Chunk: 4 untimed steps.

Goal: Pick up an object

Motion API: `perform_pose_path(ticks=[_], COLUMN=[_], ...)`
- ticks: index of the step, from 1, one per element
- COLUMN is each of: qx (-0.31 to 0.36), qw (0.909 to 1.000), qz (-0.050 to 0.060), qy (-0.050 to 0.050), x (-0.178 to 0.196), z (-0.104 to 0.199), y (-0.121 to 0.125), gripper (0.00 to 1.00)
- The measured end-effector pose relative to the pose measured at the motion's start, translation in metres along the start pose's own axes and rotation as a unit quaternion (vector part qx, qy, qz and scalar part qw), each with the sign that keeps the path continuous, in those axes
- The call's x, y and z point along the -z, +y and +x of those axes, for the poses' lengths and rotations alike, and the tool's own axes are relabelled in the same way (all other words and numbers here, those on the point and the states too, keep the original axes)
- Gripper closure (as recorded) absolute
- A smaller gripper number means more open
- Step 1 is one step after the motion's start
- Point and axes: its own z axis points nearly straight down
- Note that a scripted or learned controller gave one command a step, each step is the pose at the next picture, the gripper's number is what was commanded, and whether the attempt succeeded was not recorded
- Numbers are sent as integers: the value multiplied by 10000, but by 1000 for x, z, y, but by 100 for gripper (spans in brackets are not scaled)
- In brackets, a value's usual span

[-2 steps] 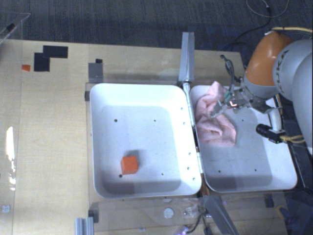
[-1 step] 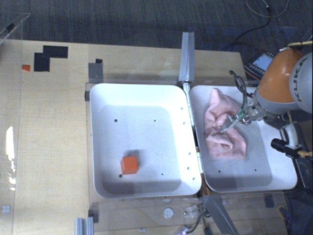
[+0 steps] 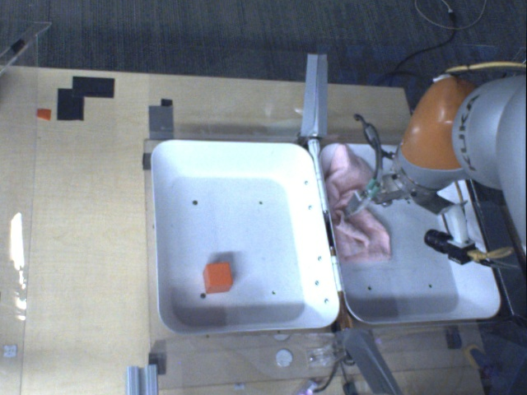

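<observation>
Arm enters from 3 o'clock; the gripper (image 3: 360, 202) sits low over the pink cloth (image 3: 356, 212) in the right bin (image 3: 428, 303). Whether the fingers are spread or closed, and whether any fabric lies between them, cannot be told: the tips merge with the folds of the cloth at this angle.

Step in hand, by judgement: securing a grasp on the cloth. To do it well, the fingers should close on a raised fold rather than flat fabric, then lift straight up, clear of the dividing wall at the cloth's 9 o'clock side. A thin pinch may slip; a trailing corner could snag that wall.

Containers:
- Right bin: holds the pink cloth, crumpled, lying against the bin's 9 o'clock wall from its 11 o'clock corner toward mid-height.
- Left bin (image 3: 165, 220): holds one orange block (image 3: 218, 277) toward the 7 o'clock quarter, well apart from the gripper.

Both bins rest side by side on the surface (image 3: 82, 262).
</observation>
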Motion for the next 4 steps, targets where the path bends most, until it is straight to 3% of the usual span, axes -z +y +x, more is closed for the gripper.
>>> perform_pose_path(ticks=[1, 2, 3, 4], qx=[126, 459, 474, -496], qw=[9999, 9989, 9989, 9988], qz=[-4, 3, -39, 46], qy=[-6, -16, -16, 8], x=[1, 1, 14, 94], z=[8, 10, 11, 4], y=[-31, -25, -21, 50], gripper=[0, 0, 100, 100])
